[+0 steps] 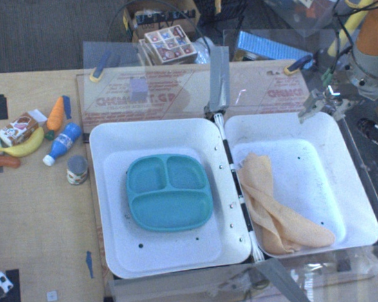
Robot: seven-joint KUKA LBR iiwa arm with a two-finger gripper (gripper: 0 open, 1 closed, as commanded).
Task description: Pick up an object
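Note:
A teal divided plate lies flat in the left white bin. A crumpled peach cloth lies along the left side of the right white bin, reaching toward its front edge. My gripper hangs over the far right corner of the right bin, well apart from the cloth. Its fingers spread apart with nothing between them. The grey arm with its orange band comes in from the upper right.
On the bench left of the bins lie a toy banana, a carrot, a blue bottle and a small can. Boxes and a patterned block stand behind the bins. A clear panel lies at the back.

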